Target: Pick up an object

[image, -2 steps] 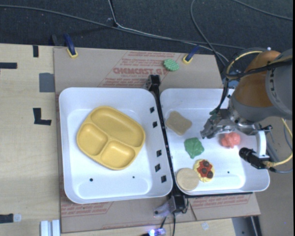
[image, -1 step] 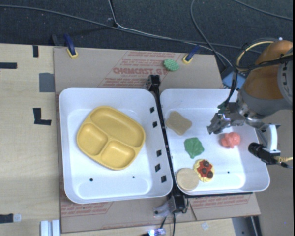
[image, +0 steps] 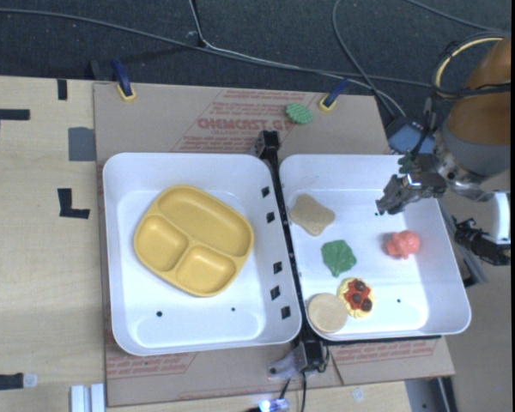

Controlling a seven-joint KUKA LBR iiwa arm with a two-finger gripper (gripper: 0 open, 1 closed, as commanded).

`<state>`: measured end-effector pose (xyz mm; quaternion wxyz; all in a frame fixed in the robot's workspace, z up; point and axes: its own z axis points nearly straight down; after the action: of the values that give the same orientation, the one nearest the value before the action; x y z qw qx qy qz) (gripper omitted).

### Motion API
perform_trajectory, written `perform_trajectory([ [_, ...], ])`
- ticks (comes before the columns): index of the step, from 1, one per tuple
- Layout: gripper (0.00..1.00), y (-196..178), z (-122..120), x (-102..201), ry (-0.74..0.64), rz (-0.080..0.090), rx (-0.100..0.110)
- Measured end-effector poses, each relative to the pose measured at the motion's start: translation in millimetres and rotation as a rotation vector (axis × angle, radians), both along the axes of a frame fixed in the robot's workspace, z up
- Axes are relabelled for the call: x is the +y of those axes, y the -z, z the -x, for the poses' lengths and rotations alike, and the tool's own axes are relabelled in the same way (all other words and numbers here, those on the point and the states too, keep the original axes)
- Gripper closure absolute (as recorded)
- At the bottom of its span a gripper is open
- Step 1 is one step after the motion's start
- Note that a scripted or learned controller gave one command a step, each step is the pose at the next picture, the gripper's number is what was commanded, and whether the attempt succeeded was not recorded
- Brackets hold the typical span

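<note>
Risk lay mainly in the crowding: in the right bin (image: 429,312) the pink object (image: 402,244) sat alone, but the green piece (image: 337,256), beige slice (image: 312,215) and round pieces lay close together, so a descent could push one aside. The hand (image: 393,199) hung over the bin's far right part, the arm reaching from the right; whether it was open or gripping anything I could not tell.

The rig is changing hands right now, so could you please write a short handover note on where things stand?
Claw: over the right bin's upper right, nothing seen in it; finger state unclear.
Right bin: tan piece, green piece, pink piece, round beige piece touching a yellow-red piece.
Left bin: yellow tray.
Done: nothing lifted.
Left: grasp one; pink piece looks nearest.
</note>
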<state>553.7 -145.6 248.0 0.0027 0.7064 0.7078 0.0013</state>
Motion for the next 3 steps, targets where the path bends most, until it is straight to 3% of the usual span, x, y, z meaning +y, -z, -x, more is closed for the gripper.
perform_trajectory([
  [2,1.00,-2,-13,103,-0.004,-0.003,0.006],
  [3,1.00,-3,-4,157,-0.005,-0.003,0.007],
])
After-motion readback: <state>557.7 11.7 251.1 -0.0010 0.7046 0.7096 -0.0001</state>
